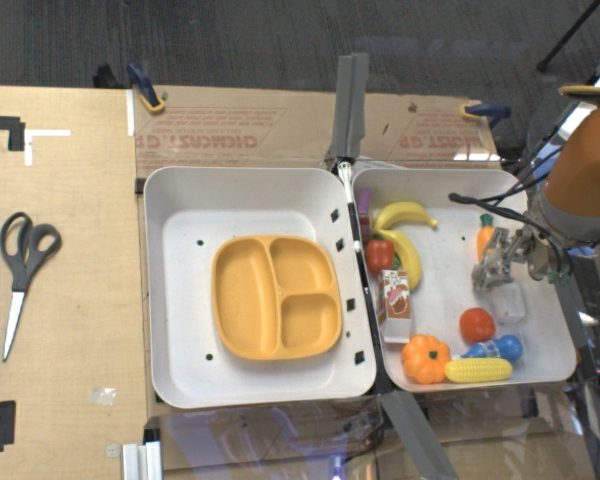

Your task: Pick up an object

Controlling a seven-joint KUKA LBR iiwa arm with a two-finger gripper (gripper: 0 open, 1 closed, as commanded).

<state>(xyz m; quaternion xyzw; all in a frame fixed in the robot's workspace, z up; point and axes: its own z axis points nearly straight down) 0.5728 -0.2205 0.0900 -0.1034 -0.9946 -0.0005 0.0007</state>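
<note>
Gripper [497,264] hangs over right bin [540,353], near a carrot [485,238]; fingers' state can't be told. Tomato [477,324] sits just below. Best approach, prob.: drop straight down, centred on one item, w/ clearance from bin wall.

Upside-down, mirrored "CHEMICAL GUYS" on cardboard [215,128]

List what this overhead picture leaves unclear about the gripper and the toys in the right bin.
- Gripper: small and blurred, so its finger state is unreadable.
- Carrot: partly covered by the gripper, so contact is uncertain.
- Blue toy: partly hidden behind the corn; its shape is unclear.
- Carton: label too small to read.
</note>
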